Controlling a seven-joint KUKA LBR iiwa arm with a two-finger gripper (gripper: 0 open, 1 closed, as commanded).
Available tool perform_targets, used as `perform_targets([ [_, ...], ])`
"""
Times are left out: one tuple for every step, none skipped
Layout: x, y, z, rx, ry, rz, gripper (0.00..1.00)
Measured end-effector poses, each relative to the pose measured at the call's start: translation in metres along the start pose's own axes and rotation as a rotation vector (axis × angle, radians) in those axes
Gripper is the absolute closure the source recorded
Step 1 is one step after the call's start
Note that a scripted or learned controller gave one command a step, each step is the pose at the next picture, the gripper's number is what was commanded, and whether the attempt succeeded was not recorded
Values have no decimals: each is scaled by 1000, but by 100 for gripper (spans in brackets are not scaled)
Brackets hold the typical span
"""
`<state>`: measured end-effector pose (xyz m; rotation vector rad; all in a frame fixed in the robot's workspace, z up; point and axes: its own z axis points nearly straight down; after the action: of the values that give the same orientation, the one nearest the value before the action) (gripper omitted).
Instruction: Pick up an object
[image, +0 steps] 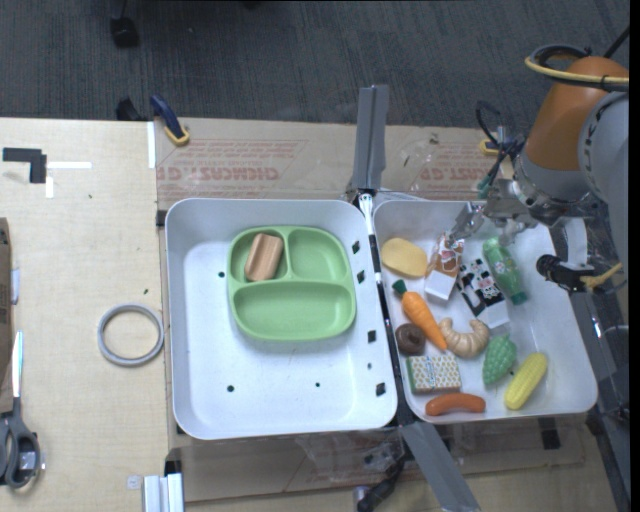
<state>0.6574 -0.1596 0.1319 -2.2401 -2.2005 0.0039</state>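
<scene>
Arm: the grey KUKA arm (590, 110) with its orange band reaches in from the right and bends down over the far part of the right bin
Gripper: the gripper (462, 232) hangs low over the far middle of the right bin, just above the small packets; whether it is wide, narrow or gripping anything I cannot tell, as the tip is too small and cluttered to read
Right bin: a shallow white bin (575, 395) crowded with toy food
Yellow piece: a flat yellow toy (404, 257) lies near the far left corner, just left of the gripper
Packets: a red and white packet (445, 262) sits right under the gripper, with a black and white carton (482, 286) beside it
Bottle: a green bottle (503, 267) lies on its side right of the carton
Carrot: an orange carrot (424, 318) lies at a slant in the middle
Croissant: a croissant (467, 338) touches the carrot's near end
Doughnut: a brown doughnut (410, 338) sits left of the carrot
Near row: a patterned box (433, 373), a red sausage (455, 404), a green vegetable (498, 360) and a yellow corn cob (526, 380)
Left bin: a white bin (195, 400) holding a green divided plate (293, 312) with a bread roll (264, 256) in its far left compartment
Bench: a tape ring (131, 333) and scissors (18, 440) lie left of the bins
</scene>
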Motion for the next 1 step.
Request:
perform_targets([
  [-15, -55, 24, -35, 1, -59, 0],
])
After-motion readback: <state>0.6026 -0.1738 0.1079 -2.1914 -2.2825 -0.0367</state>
